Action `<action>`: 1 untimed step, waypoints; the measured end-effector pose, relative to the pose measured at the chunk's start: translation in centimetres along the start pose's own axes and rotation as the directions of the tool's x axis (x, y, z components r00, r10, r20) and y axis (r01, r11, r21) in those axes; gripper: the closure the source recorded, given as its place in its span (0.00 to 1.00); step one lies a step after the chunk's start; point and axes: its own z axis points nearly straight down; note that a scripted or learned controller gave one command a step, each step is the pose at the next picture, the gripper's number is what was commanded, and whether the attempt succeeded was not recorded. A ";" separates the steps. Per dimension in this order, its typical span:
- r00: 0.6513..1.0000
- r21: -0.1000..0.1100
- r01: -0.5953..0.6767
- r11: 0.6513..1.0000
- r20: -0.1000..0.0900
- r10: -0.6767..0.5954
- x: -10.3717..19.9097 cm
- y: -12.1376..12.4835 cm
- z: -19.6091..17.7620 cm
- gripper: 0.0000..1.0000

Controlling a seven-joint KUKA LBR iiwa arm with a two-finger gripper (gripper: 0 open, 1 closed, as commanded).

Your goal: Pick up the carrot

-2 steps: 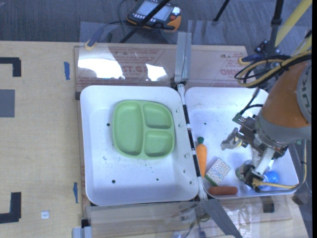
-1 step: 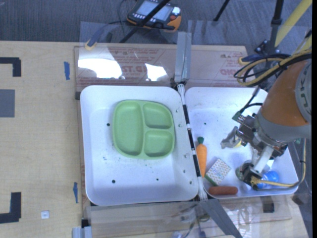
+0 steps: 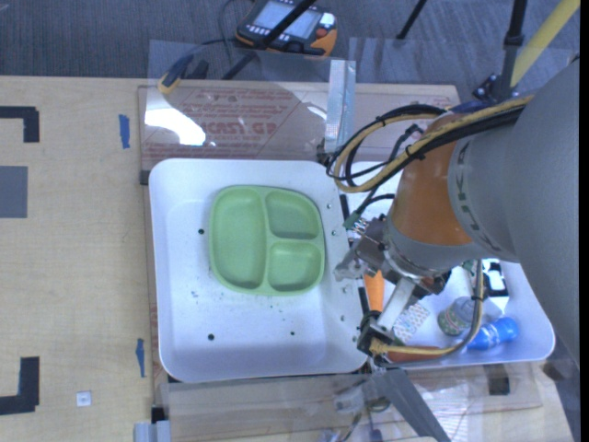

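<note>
Over the right bin, w/ the arm reaching in from the right, you'll find the gripper low near that bin's left wall. The wrist's orange band sits just above it. Whether the gripper is open or closed, I can't tell; the wrist hardware hides that.

The carrot is a short orange piece lying in the right bin, just beside the left wall, directly under or against the gripper. Only a small part of it is visible. Can't tell if it's touched or merely beside the gripper.

Handling, as a judgement: prob. a toy carrot, so light, stiff, smooth and a bit slippery. It tapers, so take it across the thicker mid-body, not the narrow tip, or it may squirt out.

Around it:
- A white, patterned packet-like item lies touching or nearly touching the carrot's right side.
- A small clear jar and a blue item, maybe a bottle, are further right.
- A looped cable hangs low near the bin's front edge.
- The left bin holds a green divided plate, well apart from the carrot.

Main obstacles: the bin wall close on one side, the packet on the other. Little room to spread.
</note>
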 end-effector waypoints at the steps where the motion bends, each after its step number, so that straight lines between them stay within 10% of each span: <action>1: 0.998 -0.001 0.065 0.998 0.000 -0.065 0.6 2.2 -3.9 0.00</action>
